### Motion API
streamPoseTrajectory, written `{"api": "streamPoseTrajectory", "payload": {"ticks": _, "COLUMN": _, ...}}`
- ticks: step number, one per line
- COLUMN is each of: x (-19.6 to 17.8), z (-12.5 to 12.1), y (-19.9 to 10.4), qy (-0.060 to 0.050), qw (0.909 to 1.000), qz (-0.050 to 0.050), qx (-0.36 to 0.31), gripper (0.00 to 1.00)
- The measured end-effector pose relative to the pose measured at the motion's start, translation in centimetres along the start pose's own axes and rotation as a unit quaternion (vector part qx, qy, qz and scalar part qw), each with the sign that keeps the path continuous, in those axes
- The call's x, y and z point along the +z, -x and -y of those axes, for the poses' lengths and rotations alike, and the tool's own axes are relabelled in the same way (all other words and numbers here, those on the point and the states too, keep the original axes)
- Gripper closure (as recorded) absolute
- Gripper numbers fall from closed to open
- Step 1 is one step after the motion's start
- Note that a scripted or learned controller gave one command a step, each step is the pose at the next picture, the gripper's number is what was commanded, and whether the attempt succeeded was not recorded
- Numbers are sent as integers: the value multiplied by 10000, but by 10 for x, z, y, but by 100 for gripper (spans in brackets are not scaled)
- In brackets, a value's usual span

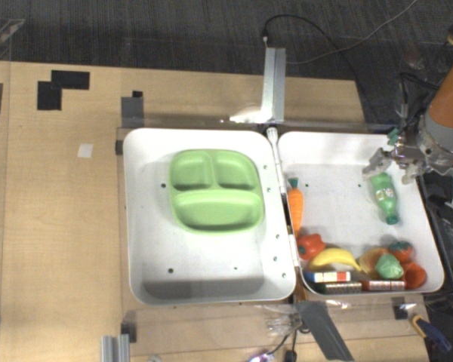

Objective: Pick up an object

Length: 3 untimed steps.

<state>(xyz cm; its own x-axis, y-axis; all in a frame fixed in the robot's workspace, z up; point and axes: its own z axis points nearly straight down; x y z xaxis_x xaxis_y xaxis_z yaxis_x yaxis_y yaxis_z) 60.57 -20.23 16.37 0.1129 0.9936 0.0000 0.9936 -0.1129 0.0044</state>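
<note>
My gripper (392,164) hangs over the far right part of the right bin (332,164), its two fingers spread apart and open. Just below it lies a green bottle (384,196), slanting toward the bin's right wall, its top end close under the fingertips. Nothing sits between the fingers. Along the bin's near edge is a pile of toy food: a banana (336,259), a red tomato (311,245), a green pepper (389,266) and small red boxes (333,277). An orange carrot (295,203) lies against the left wall.
The left bin (147,225) holds a green divided plate (215,188). A metal post (274,85) rises behind the seam between the bins. Cables and dark gear (445,217) crowd the bench right of the right bin.
</note>
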Motion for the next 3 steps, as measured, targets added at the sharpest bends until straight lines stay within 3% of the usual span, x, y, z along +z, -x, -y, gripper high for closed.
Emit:
{"api": "streamPoseTrajectory", "payload": {"ticks": 1, "x": -5, "z": 2, "y": -2, "qy": 2, "qw": 10000, "qz": -2, "qx": 1, "gripper": 0}}
{"api": "streamPoseTrajectory", "payload": {"ticks": 2, "x": 76, "z": -1, "y": -4, "qy": 24, "qw": 9999, "qz": 2, "qx": 160, "gripper": 0}}
{"api": "streamPoseTrajectory", "payload": {"ticks": 3, "x": 63, "z": -4, "y": -6, "qy": 57, "qw": 9999, "qz": -4, "qx": 144, "gripper": 100}}
